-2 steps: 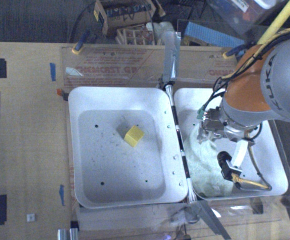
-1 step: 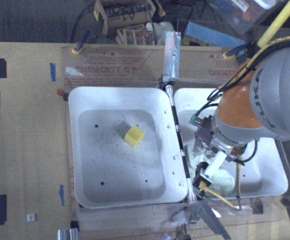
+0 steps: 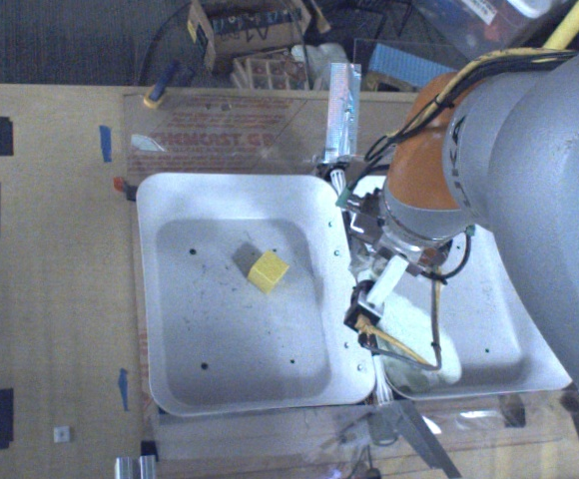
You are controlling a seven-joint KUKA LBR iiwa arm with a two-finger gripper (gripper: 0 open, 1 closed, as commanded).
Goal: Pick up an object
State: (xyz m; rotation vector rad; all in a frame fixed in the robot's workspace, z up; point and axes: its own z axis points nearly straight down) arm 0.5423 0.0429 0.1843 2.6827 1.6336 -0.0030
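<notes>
Pale wooden bench (image 3: 50, 267), two shallow white plastic bins; camera view.
Small yellow cube (image 3: 268, 271) sits mid left bin (image 3: 170, 200); grey orange-banded arm (image 3: 424, 178) hangs over right bin (image 3: 509, 352), so cube lies leftward across adjoining rims. Jaws: cannot tell whether apart or together.

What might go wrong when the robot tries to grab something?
1. The yellow block lies in the left bin, but the arm hangs over the right bin, so a grab there may catch nothing.
2. A grey piece sits right beside the block; reaching in might push both away.
</notes>
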